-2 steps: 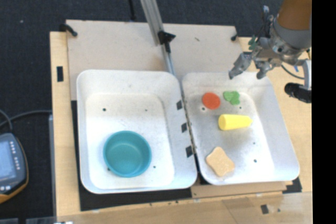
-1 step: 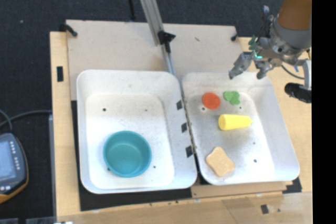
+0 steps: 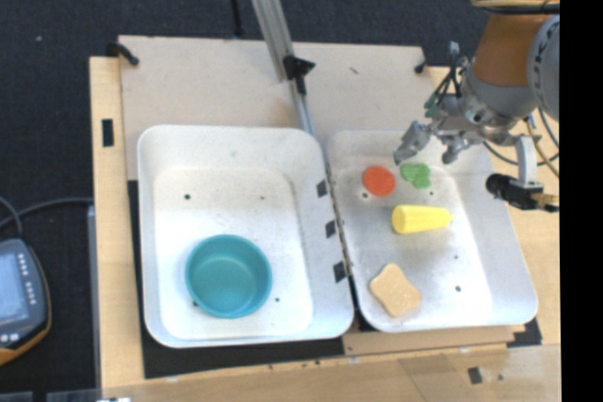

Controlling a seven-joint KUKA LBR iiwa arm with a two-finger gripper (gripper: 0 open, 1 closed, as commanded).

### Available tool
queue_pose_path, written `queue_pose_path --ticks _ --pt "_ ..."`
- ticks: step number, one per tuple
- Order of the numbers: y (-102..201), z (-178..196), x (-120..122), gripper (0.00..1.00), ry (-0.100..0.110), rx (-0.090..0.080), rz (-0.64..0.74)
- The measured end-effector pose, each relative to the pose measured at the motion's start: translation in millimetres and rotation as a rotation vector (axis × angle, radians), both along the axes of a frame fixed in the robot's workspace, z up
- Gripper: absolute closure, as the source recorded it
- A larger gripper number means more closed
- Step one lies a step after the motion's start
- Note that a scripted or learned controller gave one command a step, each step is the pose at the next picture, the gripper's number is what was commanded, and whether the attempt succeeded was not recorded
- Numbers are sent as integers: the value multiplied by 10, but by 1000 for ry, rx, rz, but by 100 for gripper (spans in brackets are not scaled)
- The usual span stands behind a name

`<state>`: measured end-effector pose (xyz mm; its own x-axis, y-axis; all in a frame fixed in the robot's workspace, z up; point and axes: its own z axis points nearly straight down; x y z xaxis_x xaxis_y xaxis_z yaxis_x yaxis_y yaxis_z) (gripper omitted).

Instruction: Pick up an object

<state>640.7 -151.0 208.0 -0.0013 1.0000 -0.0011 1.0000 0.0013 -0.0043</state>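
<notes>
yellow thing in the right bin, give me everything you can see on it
The yellow object is a smooth, plastic-looking piece, tapered like a cone or corn cob, wider at its left end. It lies on its side, roughly level across the right bin, near the middle. Nothing touches it: the orange disc and green piece sit above it, the tan bread-like piece below. The gripper hangs farther up, apart from it.

The arm (image 3: pixel 513 42) is cut off at the right edge.
</notes>
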Motion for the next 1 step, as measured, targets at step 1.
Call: queue_pose_path --ticks 1 --pt "-103 -569 16 0 0 -1 -2"
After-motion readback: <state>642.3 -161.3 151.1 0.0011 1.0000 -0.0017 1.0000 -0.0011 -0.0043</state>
